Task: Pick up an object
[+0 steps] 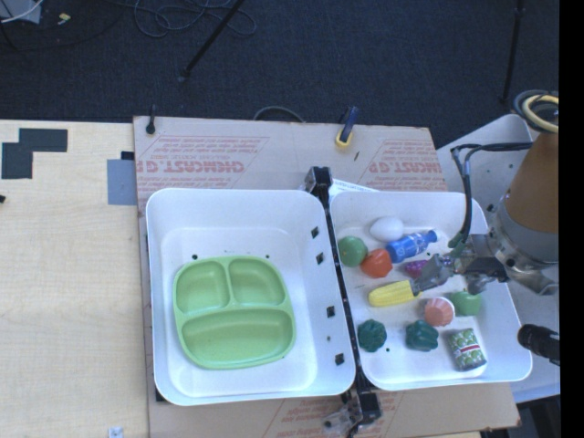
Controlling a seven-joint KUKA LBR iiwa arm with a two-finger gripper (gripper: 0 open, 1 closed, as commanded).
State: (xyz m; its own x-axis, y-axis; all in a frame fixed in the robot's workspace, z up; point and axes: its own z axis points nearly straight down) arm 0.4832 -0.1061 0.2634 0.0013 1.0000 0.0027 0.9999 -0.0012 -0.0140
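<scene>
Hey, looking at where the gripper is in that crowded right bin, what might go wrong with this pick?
The gripper sits low among tightly packed items, so it may nudge the yellow corn-like piece or the small purple item instead of gripping one cleanly. The pink ball just below looks round and could roll away. Nothing is visibly between the fingers, so this try may come up empty.

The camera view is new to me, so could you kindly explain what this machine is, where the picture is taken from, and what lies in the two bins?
One fixed camera looks down at a slant on a bench. The grey robot arm with an orange band reaches in from the right; its gripper sits low over the right shallow white bin, among small toy foods: a yellow corn cob, a blue bottle, a white egg shape. I cannot tell whether it holds anything. The left shallow white bin holds a green divided plastic plate.
</scene>
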